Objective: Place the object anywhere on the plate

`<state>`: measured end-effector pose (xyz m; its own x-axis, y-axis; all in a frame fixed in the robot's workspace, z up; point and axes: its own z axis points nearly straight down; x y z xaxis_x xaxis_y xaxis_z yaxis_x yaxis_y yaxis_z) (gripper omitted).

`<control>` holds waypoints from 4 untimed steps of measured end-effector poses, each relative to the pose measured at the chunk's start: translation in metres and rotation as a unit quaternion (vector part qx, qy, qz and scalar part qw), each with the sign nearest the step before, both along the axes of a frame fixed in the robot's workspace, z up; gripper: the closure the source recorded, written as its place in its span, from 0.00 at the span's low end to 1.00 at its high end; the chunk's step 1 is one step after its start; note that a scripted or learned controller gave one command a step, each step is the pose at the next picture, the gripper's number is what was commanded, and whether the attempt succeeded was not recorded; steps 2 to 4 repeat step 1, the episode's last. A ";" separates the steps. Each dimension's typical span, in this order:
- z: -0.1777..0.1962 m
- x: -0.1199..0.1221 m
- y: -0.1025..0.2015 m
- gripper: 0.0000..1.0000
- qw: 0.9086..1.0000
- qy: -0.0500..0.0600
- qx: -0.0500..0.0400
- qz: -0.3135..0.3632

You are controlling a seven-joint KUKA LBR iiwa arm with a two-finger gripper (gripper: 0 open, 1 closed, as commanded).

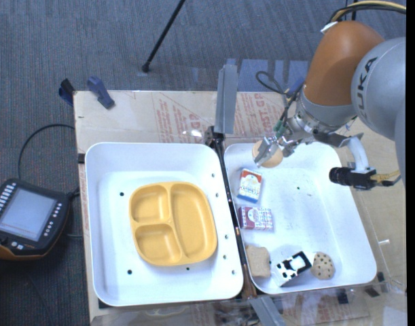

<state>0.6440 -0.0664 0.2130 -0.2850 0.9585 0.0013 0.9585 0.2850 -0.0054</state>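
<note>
My pincer is closed on a small tan, rounded object above the right bin's far left corner. It looks light and perhaps soft, so I squeeze gently across its middle. The yellow plate sits in the left bin.

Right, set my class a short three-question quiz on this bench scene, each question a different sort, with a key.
1. True or false: the yellow plate has three compartments.
2. Which bin holds the two small cartons? A) left bin B) right bin
3. Fill in: the gripper has a tan, rounded object between its fingers, above the right bin's ____ corner.

Key: 1 true; 2 B; 3 far left, as the camera sees it.
</note>
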 end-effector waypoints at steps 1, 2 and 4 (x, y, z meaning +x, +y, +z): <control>0.000 0.000 0.000 0.00 1.000 0.000 0.000 0.000; 0.000 0.000 0.000 0.00 1.000 0.000 0.000 0.000; 0.000 0.000 0.000 0.00 1.000 0.000 0.000 0.000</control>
